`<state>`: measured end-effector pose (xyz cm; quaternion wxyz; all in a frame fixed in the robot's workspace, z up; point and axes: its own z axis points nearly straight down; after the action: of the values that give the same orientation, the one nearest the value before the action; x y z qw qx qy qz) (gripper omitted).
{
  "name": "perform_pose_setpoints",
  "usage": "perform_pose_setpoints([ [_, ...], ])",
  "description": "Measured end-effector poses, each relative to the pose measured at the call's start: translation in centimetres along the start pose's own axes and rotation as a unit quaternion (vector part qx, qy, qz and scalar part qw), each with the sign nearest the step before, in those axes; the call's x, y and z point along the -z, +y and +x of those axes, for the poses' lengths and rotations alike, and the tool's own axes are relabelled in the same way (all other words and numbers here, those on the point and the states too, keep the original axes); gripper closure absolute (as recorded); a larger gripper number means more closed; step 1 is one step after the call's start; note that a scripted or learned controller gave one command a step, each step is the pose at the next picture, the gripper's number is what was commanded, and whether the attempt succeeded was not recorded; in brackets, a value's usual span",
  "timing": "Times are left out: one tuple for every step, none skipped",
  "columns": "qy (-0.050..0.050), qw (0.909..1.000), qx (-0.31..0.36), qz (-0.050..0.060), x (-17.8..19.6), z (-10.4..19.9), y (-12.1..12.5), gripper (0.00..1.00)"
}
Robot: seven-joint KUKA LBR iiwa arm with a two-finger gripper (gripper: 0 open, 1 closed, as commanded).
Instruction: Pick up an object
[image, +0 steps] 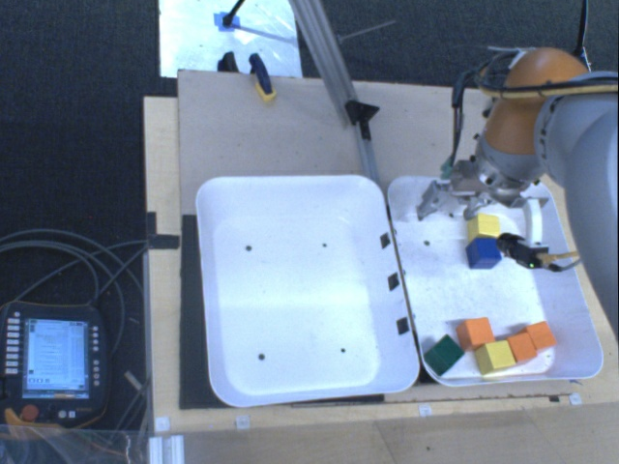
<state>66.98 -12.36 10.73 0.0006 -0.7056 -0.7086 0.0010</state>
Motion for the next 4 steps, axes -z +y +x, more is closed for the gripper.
perform_pose_setpoints([
  [-0.001,1.0,0.001,-0.004,1.5,-0.1,0.2,1.0],
  [-0.001,1.0,0.0,-0.006,8.1,0.2,0.3,1.0],
  [-0.001,1.0,-0.001,-0.006,13.9,-0.8,0.3,1.0],
  [0.0,1.0,0.0,-0.004,15.8,-0.8,0.5,1.0],
])
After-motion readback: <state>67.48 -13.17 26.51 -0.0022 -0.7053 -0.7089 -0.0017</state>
